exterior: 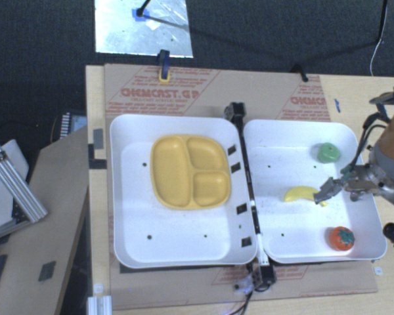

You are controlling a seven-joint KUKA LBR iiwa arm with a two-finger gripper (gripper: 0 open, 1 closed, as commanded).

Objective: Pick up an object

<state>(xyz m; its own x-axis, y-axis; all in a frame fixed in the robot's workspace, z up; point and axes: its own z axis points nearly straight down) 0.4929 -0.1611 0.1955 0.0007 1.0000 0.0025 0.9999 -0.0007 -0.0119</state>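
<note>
Yellow banana (301, 193) lies in the right bin (276, 241), just beside the gripper (329, 191); whether it grips anything, I cannot tell. Curved and smooth, it could easily squirt sideways.

Over on the left, a white bin (128, 241) carries a yellow divided plate (189, 171), sitting squarely in the middle. Its twin, the right bin (282, 245), sits alongside, touching. Beneath both lies printed cardboard (184, 87) on the worktop (94, 97). Further back, a shiny metal sheet (143, 17) rests on dark carpet (39, 38).
</note>
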